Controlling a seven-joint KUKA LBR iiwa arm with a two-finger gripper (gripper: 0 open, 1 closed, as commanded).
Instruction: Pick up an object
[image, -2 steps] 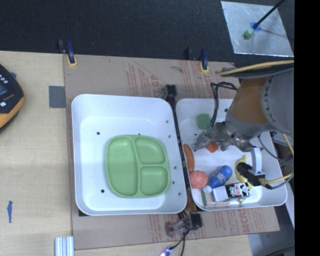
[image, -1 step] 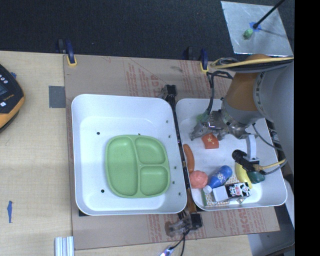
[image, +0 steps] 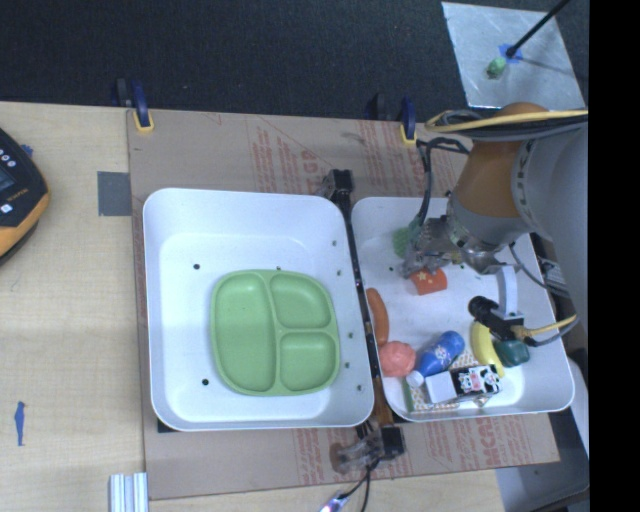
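The two-finger gripper (image: 425, 262) hangs low over the right white plastic bin (image: 380, 225), just above a small orange block (image: 430, 282), presumably the chosen target. Whether it is parted or closed, I cannot tell. The other toys lie clustered toward that bin's near edge, so this block stands free for a grasp.

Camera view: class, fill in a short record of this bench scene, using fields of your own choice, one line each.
Left bin: holds a green divided plate
Right bin: holds small toys
Near the divider: hot dog, pink ball
Front of right bin: blue object, banana, cow-print box
Under the arm: orange block
Gripper: low in the right bin, by the orange block; grasp unclear
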